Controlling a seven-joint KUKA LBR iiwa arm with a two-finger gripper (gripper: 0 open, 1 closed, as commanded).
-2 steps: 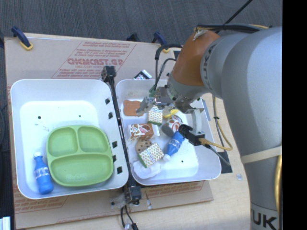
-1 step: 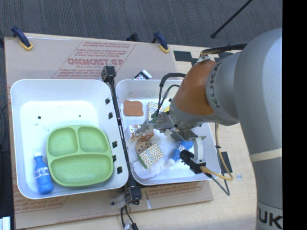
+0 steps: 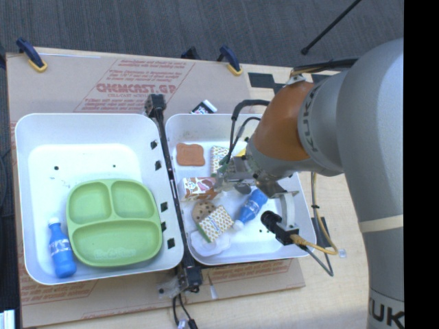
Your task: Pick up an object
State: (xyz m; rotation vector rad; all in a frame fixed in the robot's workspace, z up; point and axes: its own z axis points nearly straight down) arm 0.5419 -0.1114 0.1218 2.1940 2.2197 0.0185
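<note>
Cardboard-covered bench [image 3: 137,88], two white bins on it, clamps along the far edge. Left bin [image 3: 41,149] has a green divided plate [image 3: 113,221] and a blue bottle [image 3: 60,249] at about 7 o'clock of the plate. Right bin [image 3: 302,249] is the cluttered one, and that's where the arm is working.

The gripper [image 3: 230,173] sits low over the middle of the right bin, mostly buried under the orange wrist band. Honestly can't tell what it's doing at the tip; the wrist hides too much.

What matters for the next move, as I read it: closest pickable stuff is the wrapped snack bar [image 3: 199,185], just beside the tip toward 8 o'clock, touching or nearly so. The small blue bottle [image 3: 251,208] lies toward 4 o'clock of the tip, long axis running roughly 1 to 7 o'clock, cap end toward the wrist. The brown toast-like piece [image 3: 191,155] is at 10 o'clock, a bit further off. A patterned packet [image 3: 216,223] and a cookie [image 3: 202,211] lie at 6 to 7 o'clock.

My guess is it's going for the bar, but nothing looks lifted yet.
</note>
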